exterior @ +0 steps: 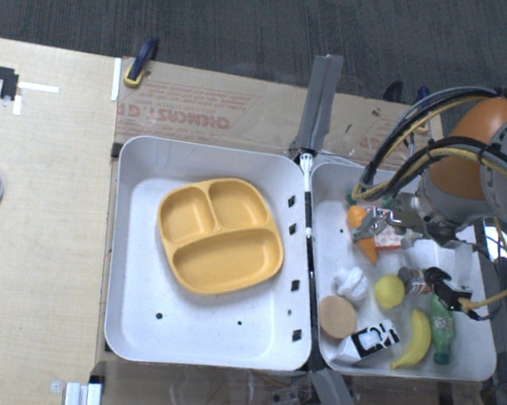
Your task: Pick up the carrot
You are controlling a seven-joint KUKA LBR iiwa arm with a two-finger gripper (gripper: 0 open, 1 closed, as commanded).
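Observation:
The carrot [364, 236] is an orange piece lying in the upper left part of the right bin [484, 360], close to the bin's left wall. My gripper [379, 226] is down in that bin directly over the carrot, and its metal parts cover the carrot's middle. Orange shows above and below the gripper. The grey arm with its orange band [472, 148] comes in from the right above it.
The right bin also holds a lemon [389, 292], a banana [417, 340], a green bottle [441, 331], a white crumpled item [350, 280], a tan round disc [338, 316] and a black-and-white object [373, 338]. A yellow divided plate [221, 234] lies in the left bin [125, 319].

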